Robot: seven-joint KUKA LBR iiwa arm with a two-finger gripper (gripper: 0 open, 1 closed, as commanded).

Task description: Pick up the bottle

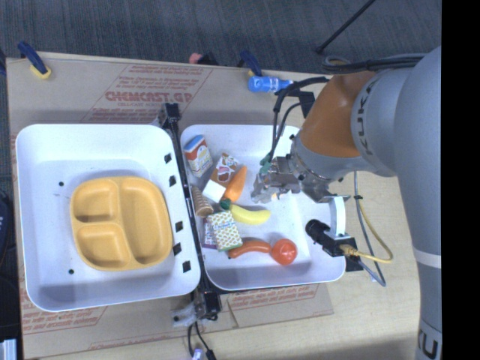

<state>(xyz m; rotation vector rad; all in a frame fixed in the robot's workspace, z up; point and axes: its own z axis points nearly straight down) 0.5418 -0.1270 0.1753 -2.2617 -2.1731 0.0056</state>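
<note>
In the right bin [319, 272], a small brown bottle [223, 168] with a pale top lies near the back left, between a little carton [197, 156] and an orange carrot [235, 184]. My gripper [267, 188] hangs low over the middle of that bin, just right of the carrot and above the banana [251, 215]. It is a short way right of the bottle and apart from it. I see nothing held in it.
The right bin also holds a patterned box [225, 231], a cone-like piece [201, 199], a long orange pepper [250, 248] and a red tomato [283, 252]. A yellow divided plate [120, 221] lies in the left bin [37, 156]. A blue clamp [264, 84] sits behind the bins.
</note>
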